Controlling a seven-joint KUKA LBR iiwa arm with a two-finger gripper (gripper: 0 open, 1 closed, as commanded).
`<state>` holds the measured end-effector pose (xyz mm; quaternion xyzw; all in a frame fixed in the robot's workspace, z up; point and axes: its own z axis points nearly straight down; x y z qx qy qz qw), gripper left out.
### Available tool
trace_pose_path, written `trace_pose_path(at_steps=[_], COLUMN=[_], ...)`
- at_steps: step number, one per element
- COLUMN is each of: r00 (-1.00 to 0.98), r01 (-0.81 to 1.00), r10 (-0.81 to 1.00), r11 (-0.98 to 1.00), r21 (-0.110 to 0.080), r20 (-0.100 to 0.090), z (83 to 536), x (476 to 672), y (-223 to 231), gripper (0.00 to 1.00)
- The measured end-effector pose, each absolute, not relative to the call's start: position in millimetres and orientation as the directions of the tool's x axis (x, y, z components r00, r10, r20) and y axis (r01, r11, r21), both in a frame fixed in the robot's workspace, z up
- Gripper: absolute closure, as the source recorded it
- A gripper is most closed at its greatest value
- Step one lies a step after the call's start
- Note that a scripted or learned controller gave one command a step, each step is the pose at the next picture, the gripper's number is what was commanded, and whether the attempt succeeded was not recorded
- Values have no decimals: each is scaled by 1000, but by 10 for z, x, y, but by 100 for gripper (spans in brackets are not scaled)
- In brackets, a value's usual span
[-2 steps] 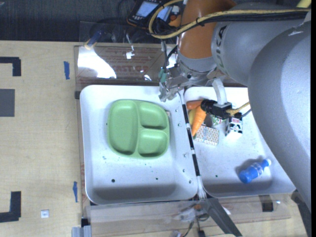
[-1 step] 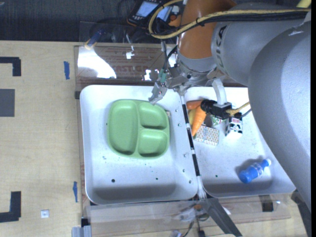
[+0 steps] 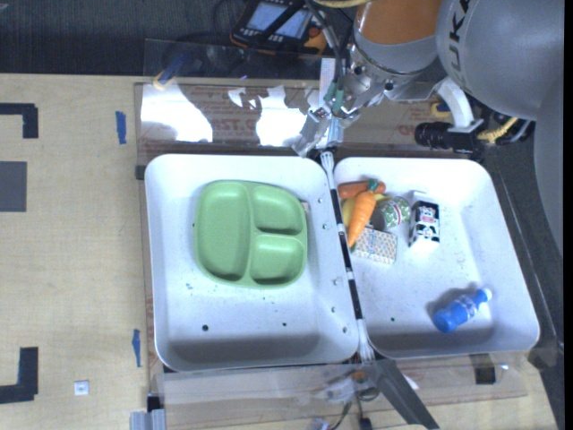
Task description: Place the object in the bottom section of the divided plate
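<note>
A green divided plate [image 3: 229, 231] lies in the left white bin [image 3: 175, 285], with one large section on its left and two smaller ones on its right, all bare. The right white bin [image 3: 501, 249] holds an orange toy carrot [image 3: 361, 214] near the divider, a small orange-red piece [image 3: 362, 188] just behind it, a green round packet [image 3: 392, 211], a black-and-white carton [image 3: 424, 223], a pale checkered packet [image 3: 377, 245] and a blue bottle [image 3: 461, 309]. My gripper [image 3: 315, 135] hangs over the back rim where the two bins meet, apart from all these things.
The grey arm with its orange band [image 3: 403, 7] reaches in from the upper right. A shiny taped panel [image 3: 224, 106] runs behind the bins. A raised ridge [image 3: 345, 258] separates the two bins.
</note>
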<state>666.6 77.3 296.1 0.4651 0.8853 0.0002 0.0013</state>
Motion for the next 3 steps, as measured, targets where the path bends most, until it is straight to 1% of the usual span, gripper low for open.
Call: trace_pose_path(at_steps=[1,2,3], r00=[-469,-326,-314], r01=[883,945,949], r10=[883,945,949], r11=[469,326,314], r21=[0,1,2], r20=[-2,-2,-2], z=[3612,4029,4155], x=[6668,6669,6670], y=[120,-211,-901], gripper=[0,0,0])
